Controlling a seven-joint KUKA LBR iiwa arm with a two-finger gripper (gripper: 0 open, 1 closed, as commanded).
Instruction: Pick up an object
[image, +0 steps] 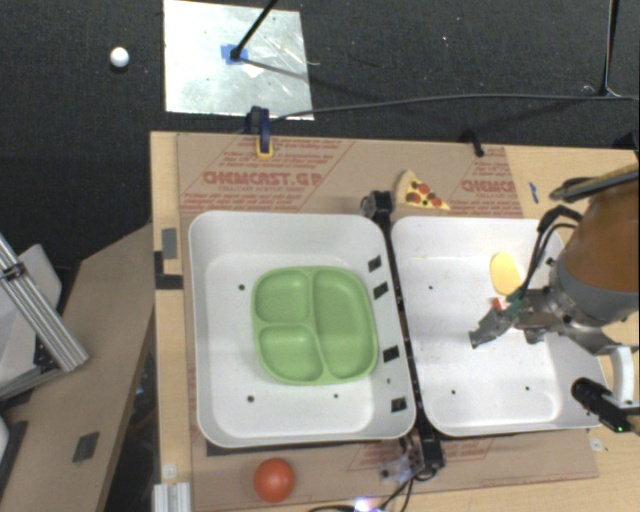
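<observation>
Both bins (290, 235) are plain white with small dark dots on their floors. Well left of the gripper (492, 330), the plate (314, 324) is pale green all over. Just above the dark grey gripper lies a yellow object (506, 269), with a speck of red beside it. Farther up-left, the pizza slice (421, 192) is yellow with red spots. The ball (274, 479), down-left, is orange-red. The board (300, 175) is tan with red lettering. The arm (605, 245) shows orange above grey.

The arm (600, 250) reaches in low over the right bin (440, 400), gripper (492, 330) hanging above its floor.
</observation>
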